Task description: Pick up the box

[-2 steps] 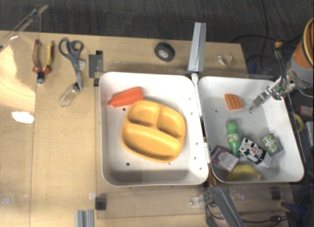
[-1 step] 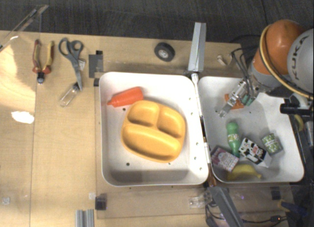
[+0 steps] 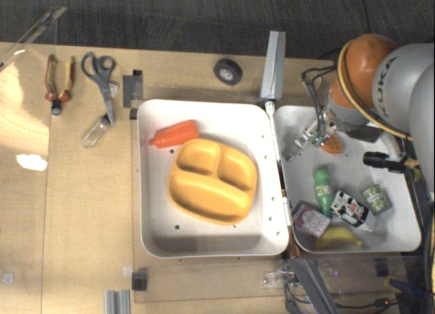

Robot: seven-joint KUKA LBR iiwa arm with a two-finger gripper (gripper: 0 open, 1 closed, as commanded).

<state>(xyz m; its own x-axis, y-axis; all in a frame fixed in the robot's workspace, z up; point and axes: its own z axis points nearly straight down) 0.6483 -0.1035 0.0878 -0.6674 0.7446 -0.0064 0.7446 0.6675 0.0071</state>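
A black-and-white patterned box [image 3: 351,208] lies flat in the right bin [image 3: 408,241], near its front. A smaller pink and white box [image 3: 310,220] rests at the bin's front left corner, just left of it. My gripper [image 3: 317,136] hangs over the back left part of the same bin, well behind both boxes and touching neither. A small orange object [image 3: 333,145] sits right beside the gripper's tip. The grey arm with its orange band [image 3: 360,68] reaches in from the upper right.
A green bottle [image 3: 322,189], a green can [image 3: 376,198] and a yellow banana [image 3: 339,237] crowd around the boxes. The left bin [image 3: 153,238] holds a yellow divided plate [image 3: 213,180] and an orange carrot [image 3: 174,134]. Scissors [image 3: 103,85], pliers [image 3: 58,81] and a tape roll [image 3: 228,71] lie on the bench.
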